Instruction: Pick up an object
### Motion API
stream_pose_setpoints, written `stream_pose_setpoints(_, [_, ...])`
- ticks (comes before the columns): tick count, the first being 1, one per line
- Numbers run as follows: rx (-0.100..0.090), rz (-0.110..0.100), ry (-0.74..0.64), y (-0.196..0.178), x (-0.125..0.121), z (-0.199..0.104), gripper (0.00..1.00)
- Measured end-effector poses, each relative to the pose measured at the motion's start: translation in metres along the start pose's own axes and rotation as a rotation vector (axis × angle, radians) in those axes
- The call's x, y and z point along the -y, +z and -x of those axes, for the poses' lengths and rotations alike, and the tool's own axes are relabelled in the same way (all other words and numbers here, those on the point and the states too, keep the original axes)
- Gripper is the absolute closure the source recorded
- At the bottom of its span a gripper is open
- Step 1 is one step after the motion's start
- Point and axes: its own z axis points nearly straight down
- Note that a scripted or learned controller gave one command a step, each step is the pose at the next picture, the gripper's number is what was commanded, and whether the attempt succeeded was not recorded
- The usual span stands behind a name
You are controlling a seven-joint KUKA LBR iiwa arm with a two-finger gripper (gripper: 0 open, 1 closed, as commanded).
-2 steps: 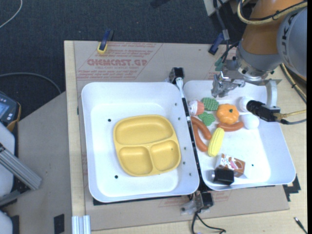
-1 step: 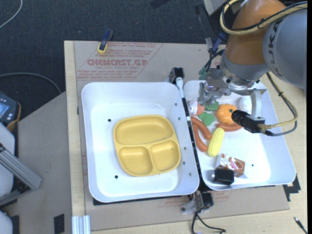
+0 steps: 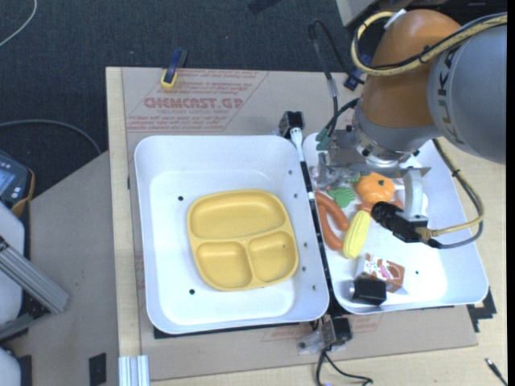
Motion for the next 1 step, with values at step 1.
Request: stream_pose_setpoints(1, [0.000, -0.001, -0.002, 0.0010, 0.0392, -0.0489, 1.00])
